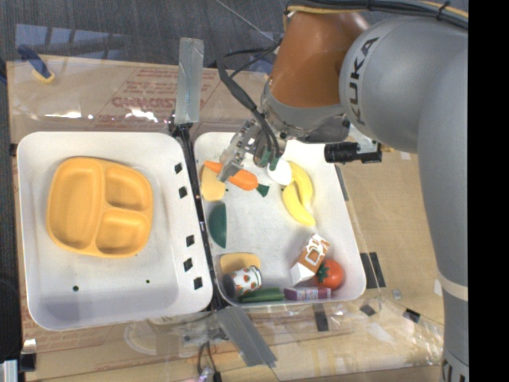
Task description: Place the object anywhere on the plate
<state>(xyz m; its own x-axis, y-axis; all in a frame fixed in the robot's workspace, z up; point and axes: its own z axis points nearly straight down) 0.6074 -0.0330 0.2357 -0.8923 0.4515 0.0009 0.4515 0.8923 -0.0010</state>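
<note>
Grey arm (406, 78) looms over the right bin (350, 237); the yellow plate (99, 205) lies in the left bin (48, 309); the banana (300, 195) lies beside the hand (246, 153), grip unclear, above the carrot (238, 178).

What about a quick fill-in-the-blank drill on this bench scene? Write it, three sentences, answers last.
1. The yellow divided plate lies in the ____ bin.
2. The banana lies in the ____ bin.
3. The end effector hangs over the carrot, beside the ____ corner of the right bin.

Answers: left; right; top-left
</note>
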